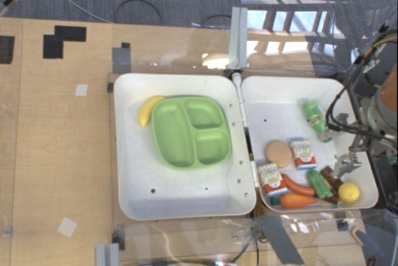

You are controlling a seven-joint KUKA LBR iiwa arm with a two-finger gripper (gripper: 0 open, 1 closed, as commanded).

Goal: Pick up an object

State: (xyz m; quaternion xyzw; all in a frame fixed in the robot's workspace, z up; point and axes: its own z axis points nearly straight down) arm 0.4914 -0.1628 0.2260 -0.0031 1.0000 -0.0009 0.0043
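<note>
The right bin (273,103) holds a pile of toy food in its near half. There are a tan bun (278,153), two small cartons (302,153) (270,179), a red sausage (299,186), an orange carrot (298,201), a green pickle (319,184) and a yellow lemon (349,192). A green bottle (316,117) lies farther back. My gripper (345,166) hangs low at the bin's right side, just above the lemon and to the right of the pickle. I see nothing held in it.
The left bin (143,190) carries a green divided plate (189,132) with a yellow banana (148,110) at its far left corner. A metal divider post (236,41) stands behind the two bins. Black cables (342,103) trail from the arm over the right bin's edge.
</note>
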